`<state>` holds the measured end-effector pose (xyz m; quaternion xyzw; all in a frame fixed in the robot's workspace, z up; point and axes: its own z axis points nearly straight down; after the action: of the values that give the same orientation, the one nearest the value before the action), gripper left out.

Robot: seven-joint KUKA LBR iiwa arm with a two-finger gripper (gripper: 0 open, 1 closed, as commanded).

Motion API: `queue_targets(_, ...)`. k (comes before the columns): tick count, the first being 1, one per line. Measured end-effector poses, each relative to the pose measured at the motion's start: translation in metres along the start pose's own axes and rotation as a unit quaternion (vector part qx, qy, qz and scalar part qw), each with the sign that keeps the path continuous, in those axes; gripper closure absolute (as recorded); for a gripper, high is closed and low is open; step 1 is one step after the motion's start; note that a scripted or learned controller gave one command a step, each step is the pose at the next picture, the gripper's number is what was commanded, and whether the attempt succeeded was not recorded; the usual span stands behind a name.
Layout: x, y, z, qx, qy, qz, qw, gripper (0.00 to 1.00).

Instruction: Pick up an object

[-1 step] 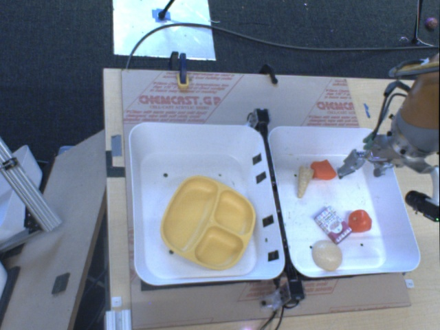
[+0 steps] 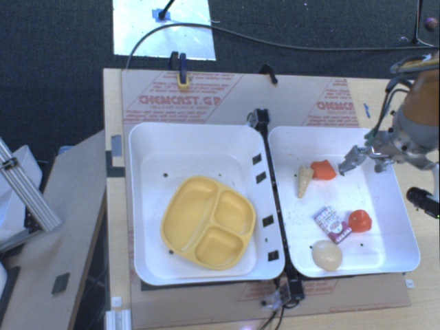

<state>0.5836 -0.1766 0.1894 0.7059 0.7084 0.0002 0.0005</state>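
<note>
Gripper (image 2: 364,158), fingers spread apart and holding nothing, poised over the right bin (image 2: 399,205) near the orange toy (image 2: 323,170), which lies on the bin floor beside a cream cone (image 2: 304,181): grasp not yet made.

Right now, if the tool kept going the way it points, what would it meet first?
The tool points toward the view's left, over the right bin. First in that line is probably the orange piece, then the cream cone. Its height above them is unclear, so it might pass over.
</note>
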Motion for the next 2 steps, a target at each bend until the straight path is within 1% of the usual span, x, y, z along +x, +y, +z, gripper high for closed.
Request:
queue_targets(1,0.005,0.002,0.061,0.001,0.000,0.000,1.0000,0.00)
queue_targets(2,0.006,0.002,0.107,0.001,0.001,0.001,1.0000,0.00)
